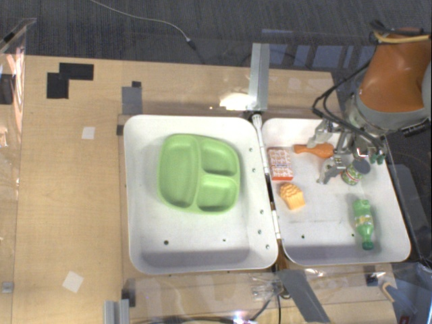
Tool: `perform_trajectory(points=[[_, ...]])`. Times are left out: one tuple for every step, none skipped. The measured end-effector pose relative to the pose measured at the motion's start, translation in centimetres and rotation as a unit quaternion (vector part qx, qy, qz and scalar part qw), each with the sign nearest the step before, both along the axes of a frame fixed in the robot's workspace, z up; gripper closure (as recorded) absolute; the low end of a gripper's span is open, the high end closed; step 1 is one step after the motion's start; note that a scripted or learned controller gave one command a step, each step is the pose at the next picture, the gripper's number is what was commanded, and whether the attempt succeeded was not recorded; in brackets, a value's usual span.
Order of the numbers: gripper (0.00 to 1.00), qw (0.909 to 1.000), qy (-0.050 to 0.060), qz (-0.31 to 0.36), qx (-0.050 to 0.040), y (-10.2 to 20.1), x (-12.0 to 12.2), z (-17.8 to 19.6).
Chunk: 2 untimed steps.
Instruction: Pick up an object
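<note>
Nothing lifted yet, by the look of it: the gripper (343, 159) hangs low over the right bin (398, 245) at the frame's right, grip unreadable from here, just beside the orange drumstick (316, 150) and a small can (352, 175), with nothing visibly held.

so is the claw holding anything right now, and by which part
Cannot be told. The claw is low in the right bin, between the orange drumstick and a small can, but no grip shows.
</note>
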<state>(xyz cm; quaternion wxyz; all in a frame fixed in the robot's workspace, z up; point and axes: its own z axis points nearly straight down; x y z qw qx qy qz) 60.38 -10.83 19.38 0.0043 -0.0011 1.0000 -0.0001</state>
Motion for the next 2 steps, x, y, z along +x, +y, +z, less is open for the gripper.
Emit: perform_trajectory(points=[[0.0,0.9809,-0.001,0.194,-0.0017,2.4,-5.5,-10.2],[1.0,0.9802,-0.009,0.198,-0.003,2.6,-5.0,-8.7]])
